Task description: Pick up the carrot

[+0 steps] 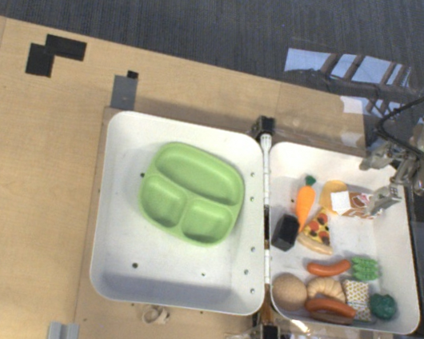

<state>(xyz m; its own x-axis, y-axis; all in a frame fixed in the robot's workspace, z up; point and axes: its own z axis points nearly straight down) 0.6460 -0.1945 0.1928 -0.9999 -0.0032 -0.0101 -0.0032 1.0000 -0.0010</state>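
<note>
Two white bins sit side by side on the desk [28, 197]. The claw [391, 192] hangs over the far right part of the right bin [412, 277], and honestly I can't tell if it's spread or pressed together from this angle.

Everything's packed into that right bin. The carrot [304, 204] is well to the left of the claw and slightly nearer the camera, lying near the bin's left wall with its green top pointing away from us. It's apart from the claw, nothing touching it there. Just beside the claw, to its left, there's a yellow piece [332, 191] with a white packet [346, 201] on it. Below the carrot is a black block [286, 232], and next to that a pizza slice [317, 232]. Further toward the camera from the claw: a sausage [328, 267], broccoli [365, 269], a tan potato-looking lump [289, 289], another sausage [329, 309], a small patterned pack [355, 295] and a dark green lumpy thing [384, 304]. All that stuff is crowded together at the near end.

The left bin [109, 268], way off to the claw's left, holds a green divided plate [191, 192] with three compartments, sitting a bit tilted in the middle of the bin. The compartments look bare.
</note>
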